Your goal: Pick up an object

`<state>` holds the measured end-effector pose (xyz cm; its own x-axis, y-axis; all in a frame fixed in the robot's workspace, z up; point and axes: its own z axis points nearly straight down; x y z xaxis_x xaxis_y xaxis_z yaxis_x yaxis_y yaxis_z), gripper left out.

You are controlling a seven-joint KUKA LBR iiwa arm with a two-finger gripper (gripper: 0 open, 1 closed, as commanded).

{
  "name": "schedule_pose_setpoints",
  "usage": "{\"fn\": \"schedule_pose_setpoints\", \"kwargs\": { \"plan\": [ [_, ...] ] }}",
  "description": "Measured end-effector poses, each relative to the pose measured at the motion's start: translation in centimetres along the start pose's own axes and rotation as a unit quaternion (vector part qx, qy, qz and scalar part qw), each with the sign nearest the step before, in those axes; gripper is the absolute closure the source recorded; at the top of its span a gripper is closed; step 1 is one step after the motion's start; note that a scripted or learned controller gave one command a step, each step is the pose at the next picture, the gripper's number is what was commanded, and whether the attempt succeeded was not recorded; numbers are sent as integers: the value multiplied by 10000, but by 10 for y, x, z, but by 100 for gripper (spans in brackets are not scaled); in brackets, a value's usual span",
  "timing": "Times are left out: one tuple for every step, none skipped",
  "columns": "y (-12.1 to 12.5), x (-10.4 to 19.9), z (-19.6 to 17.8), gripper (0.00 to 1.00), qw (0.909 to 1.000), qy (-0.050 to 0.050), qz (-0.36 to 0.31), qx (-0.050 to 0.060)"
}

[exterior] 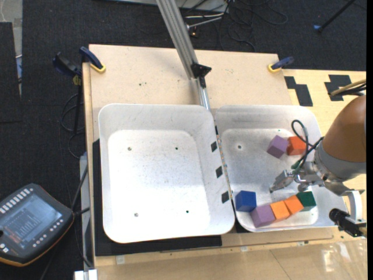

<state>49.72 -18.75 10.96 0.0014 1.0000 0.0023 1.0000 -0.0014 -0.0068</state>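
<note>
The right bin [256, 121] holds several small blocks. A purple block [278, 146] and an orange block [296, 145] lie side by side toward its back right. Along the front wall sit a blue block [245, 200], a second purple block [262, 215], a second orange block [280, 209] and a green block [305, 201]. My gripper [284, 181] hangs low inside this bin, between the back pair and the front row, just above and left of the green block. No block shows in its grasp. The arm's wrist [348, 144] covers the bin's right side.
The left bin [116, 118] stands beside the right one, with a divider of black clips [220, 171] between them. A metal pole [178, 28] slants over the bench's back. A teach pendant [29, 220] lies on the floor at the lower left.
</note>
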Motion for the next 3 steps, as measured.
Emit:
{"fn": "schedule_pose_setpoints", "kwargs": {
  "plan": [
    [0, 0, 15, 0, 10000, -9, -3, -25],
    [1, 0, 4, 100, 10000, -14, -4, -48],
    [8, 4, -41, 100, 10000, -25, -23, -66]
  ]
}}
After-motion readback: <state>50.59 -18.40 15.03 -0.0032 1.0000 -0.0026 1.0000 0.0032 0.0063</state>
